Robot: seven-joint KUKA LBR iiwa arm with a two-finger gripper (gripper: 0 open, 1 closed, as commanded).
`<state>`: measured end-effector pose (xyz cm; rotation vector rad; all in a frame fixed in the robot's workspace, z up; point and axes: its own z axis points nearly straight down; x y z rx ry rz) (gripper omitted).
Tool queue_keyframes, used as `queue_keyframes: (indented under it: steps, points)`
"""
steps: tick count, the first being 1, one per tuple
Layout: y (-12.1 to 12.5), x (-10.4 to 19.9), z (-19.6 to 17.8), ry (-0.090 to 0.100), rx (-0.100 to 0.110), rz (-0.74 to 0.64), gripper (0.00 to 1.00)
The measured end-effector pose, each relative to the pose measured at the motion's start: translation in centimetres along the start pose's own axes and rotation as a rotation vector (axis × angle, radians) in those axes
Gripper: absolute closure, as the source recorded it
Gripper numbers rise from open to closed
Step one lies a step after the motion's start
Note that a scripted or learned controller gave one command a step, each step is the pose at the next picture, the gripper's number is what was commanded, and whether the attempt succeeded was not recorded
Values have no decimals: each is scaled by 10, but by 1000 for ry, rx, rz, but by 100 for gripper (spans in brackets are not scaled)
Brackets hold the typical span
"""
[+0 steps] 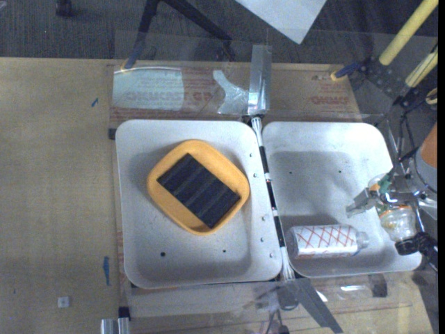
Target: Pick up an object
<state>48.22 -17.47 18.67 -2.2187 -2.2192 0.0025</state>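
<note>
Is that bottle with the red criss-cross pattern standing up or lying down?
Lying down: the bottle rests lengthwise on the right bin's floor.

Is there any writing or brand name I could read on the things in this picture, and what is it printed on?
None can be read for sure.
Red lettering on the cardboard strip behind the bins: too blurred to read.
The bottle has a red criss-cross pattern, no legible words.
The yellow pad bears no text.
</note>
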Motion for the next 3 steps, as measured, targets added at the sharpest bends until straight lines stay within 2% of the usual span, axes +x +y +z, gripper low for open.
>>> queue_keyframes:
  steps: [1, 2, 3]
  points:
    - [49, -36, 91, 7, -8, -170, 0]
    - [49, -36, 83, 7, -10, -168, 100]
    - [59, 25, -3, -2, -4, -213, 100]
